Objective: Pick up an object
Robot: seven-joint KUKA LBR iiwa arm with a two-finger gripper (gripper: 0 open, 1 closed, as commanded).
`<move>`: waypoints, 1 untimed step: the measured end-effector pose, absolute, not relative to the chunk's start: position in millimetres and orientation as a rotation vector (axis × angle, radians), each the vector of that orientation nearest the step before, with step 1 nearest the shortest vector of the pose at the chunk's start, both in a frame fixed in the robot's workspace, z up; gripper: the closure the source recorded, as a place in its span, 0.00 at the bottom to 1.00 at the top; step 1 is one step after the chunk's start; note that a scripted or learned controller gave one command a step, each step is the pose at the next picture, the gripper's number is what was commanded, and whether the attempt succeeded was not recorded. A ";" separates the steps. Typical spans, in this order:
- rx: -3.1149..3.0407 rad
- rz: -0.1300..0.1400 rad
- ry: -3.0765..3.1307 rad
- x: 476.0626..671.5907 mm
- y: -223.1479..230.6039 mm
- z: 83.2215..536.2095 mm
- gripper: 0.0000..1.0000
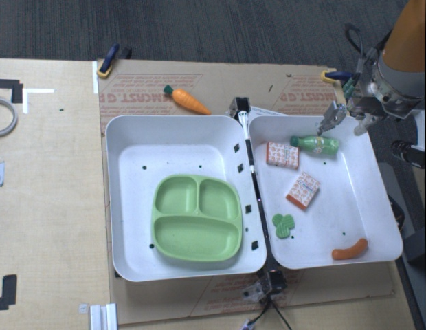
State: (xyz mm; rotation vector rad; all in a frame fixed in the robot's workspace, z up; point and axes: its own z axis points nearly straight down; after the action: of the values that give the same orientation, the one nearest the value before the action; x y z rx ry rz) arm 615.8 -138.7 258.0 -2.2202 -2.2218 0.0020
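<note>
Pincer (332,121) above green bottle (315,144), right bin (378,177)

one fixed overhead camera, slanted down, both white bins (117,184) in frame, arm (405,40) entering right

Grey arm (398,81), orange band, black cable, metallic gripper (334,117)

Evenly and brightly lit from overhead. Soft, short shadows under the green plate (197,217) and along the white bins' (130,246) inner walls. Mild glare on the bin floors. Generally sharp; slight blur on the arm (405,47) at upper right.
</note>
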 end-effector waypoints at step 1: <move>-2.280 -0.004 -2.166 565.7 -104.7 101.8 0.00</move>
State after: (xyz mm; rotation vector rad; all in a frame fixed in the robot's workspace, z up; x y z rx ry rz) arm 565.7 -104.7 101.8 -2.2801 -2.1657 -0.0041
